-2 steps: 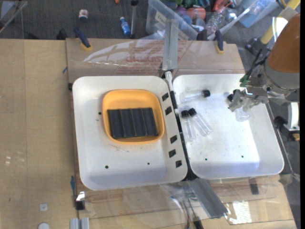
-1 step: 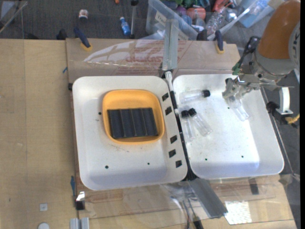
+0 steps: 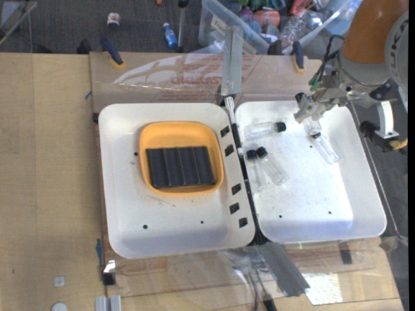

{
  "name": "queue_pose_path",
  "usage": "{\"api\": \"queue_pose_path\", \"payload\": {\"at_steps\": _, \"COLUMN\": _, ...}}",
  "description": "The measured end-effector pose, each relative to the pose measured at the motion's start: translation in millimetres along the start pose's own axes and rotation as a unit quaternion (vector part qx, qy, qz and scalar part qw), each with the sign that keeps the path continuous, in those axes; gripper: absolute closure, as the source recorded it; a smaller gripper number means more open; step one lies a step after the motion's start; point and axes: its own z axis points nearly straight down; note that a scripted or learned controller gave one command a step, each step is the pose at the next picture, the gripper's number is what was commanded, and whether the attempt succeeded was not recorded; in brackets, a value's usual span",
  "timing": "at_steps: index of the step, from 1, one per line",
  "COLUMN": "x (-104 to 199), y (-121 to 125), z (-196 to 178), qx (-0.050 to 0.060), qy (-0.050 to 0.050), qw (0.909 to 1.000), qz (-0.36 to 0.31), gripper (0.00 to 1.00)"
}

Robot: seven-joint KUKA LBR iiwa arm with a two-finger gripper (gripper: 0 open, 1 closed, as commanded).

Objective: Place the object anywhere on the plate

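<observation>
An orange plate [image 3: 150,141] lies in the left bin [image 3: 123,225], and a dark grey ribbed block [image 3: 180,166] rests on it. The right bin [image 3: 324,219] holds three clear vials: one with a black cap [image 3: 264,129] near the back left, another black-capped one [image 3: 269,168] by the divider, and a third [image 3: 324,149] at the back right. My gripper [image 3: 311,114] hangs over the right bin's back right part, just above and left of that third vial. Whether it touches the vial is unclear.
A grey divider with black tabs [image 3: 232,167] runs between the bins. Behind the bench stands a clear tub of coloured toys [image 3: 272,5]. Blue clamps [image 3: 113,56] grip the bench's back edge. Tape and cables lie at the front [image 3: 279,277].
</observation>
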Motion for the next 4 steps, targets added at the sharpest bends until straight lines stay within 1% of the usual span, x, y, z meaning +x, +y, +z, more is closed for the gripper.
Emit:
{"api": "queue_pose_path", "payload": {"at_steps": 1, "x": 11.5, "y": 1.7, "z": -24.8, "qx": 0.000, "qy": 0.000, "qw": 0.9998, "qz": -0.020, "gripper": 1.00}}
{"api": "queue_pose_path", "payload": {"at_steps": 2, "x": 13.9, "y": 2.6, "z": -30.2, "qx": -0.001, "qy": 0.000, "qw": 0.9961, "qz": -0.088, "gripper": 1.00}}
{"api": "queue_pose_path", "payload": {"at_steps": 3, "x": 19.7, "y": 3.1, "z": -53.4, "qx": -0.001, "qy": 0.000, "qw": 0.9950, "qz": -0.100, "gripper": 1.00}}
{"api": "queue_pose_path", "payload": {"at_steps": 4, "x": 10.3, "y": 1.0, "z": 18.7, "qx": 0.002, "qy": 0.002, "qw": 0.9901, "qz": -0.140, "gripper": 1.00}}
